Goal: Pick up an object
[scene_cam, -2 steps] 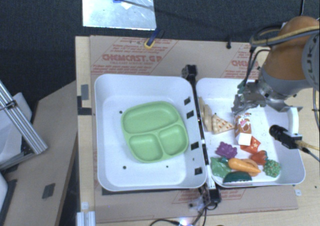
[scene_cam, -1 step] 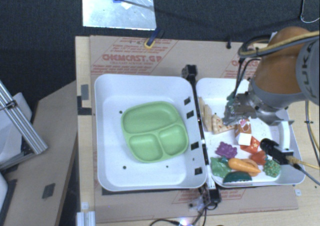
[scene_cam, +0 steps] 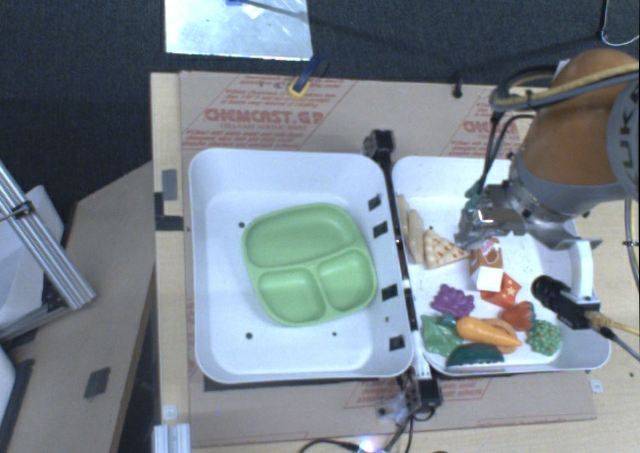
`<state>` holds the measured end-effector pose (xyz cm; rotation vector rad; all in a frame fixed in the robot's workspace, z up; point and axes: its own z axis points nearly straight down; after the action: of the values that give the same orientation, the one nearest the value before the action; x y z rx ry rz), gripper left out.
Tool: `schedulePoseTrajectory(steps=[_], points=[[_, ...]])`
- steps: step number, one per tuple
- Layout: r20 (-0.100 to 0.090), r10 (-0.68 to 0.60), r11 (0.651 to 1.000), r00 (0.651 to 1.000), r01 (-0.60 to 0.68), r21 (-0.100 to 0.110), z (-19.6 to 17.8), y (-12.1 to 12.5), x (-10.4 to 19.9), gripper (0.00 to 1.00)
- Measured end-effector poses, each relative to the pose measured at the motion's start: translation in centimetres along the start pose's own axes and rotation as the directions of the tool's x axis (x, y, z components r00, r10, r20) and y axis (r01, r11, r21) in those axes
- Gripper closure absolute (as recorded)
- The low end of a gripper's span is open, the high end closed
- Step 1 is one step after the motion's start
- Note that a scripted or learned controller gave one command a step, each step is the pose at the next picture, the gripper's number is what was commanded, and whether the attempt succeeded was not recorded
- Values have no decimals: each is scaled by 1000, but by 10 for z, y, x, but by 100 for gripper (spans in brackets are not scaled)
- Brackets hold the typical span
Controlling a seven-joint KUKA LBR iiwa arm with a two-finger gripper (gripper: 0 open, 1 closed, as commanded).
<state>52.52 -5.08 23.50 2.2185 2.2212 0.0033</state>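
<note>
My gripper (scene_cam: pixel 478 228) hangs low over the middle of the right bin (scene_cam: pixel 440 173), just right of a tan pizza-slice wedge (scene_cam: pixel 440 248) and above a red-and-white block (scene_cam: pixel 488 267). Nothing shows between its fingers. Near the bin's front lie purple grapes (scene_cam: pixel 452 300), an orange carrot (scene_cam: pixel 487 332), a red piece (scene_cam: pixel 517 315), a green broccoli (scene_cam: pixel 543 338), a green leafy piece (scene_cam: pixel 436 334) and a dark green item (scene_cam: pixel 475 355). A pale bread-like slice (scene_cam: pixel 412 231) lies along the bin's left wall.
The left bin (scene_cam: pixel 215 241) holds a light green divided plate (scene_cam: pixel 307 263). A black divider with clips (scene_cam: pixel 390 241) runs between the bins. Bare floor shows in the right bin's far part.
</note>
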Motion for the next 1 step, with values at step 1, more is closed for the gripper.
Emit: schedulePoseTrajectory(steps=[1], points=[[-1, -4, 1000, 1000, 4, 1, 3, -3, 7, 100]])
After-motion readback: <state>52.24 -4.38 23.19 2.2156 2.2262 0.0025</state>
